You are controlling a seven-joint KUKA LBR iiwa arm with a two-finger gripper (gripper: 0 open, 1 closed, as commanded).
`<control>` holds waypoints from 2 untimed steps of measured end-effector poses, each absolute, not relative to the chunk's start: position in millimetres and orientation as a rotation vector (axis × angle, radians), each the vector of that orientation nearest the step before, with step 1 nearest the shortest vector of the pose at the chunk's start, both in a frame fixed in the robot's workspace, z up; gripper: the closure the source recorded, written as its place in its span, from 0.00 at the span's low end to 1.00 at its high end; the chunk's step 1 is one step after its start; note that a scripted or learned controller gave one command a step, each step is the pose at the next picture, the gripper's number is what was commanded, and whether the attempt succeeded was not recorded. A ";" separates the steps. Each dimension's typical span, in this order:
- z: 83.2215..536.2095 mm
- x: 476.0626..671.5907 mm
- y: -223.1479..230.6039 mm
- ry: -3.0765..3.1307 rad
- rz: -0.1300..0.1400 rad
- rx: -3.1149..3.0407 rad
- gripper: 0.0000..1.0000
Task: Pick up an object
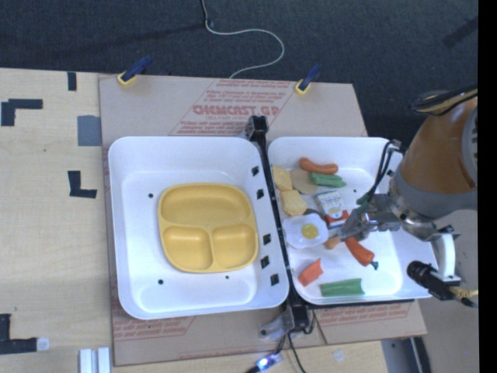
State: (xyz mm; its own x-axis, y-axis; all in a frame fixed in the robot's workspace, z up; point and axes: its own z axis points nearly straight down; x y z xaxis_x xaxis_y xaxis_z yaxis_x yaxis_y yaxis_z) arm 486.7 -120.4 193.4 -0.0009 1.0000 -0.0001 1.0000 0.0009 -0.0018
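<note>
Two shallow white bins sit side by side on a cardboard sheet (233,111); the left bin (132,231) holds a yellow sectioned plate (208,228) near its middle, its two small compartments toward six o'clock and its one long compartment toward twelve.

The right bin (388,282) carries a scatter of toy food; a red-orange sausage (319,165) lies at twelve o'clock in that bin, with a green pod (328,181) just beside it toward six; pale yellow pieces (289,193) lie at about ten o'clock, close to the divider; a fried egg (306,231) rests near the bin's centre-left; an orange wedge (311,271) and a flat green strip (341,287) lie toward six o'clock; a red chilli (359,252) sits tilted just right of centre.

The arm (439,169) reaches in from three o'clock, its orange band prominent; the gripper (351,225) is low over the middle of the right bin, right beside the chilli and the egg; whether its tips are apart or together cannot be told, as they blur into the items beneath; nothing is plainly seen between them.

A white cable (241,33) loops across the dark floor at twelve o'clock.
</note>
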 end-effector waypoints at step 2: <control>223.7 535.2 -78.7 -2.227 0.002 -2.211 1.00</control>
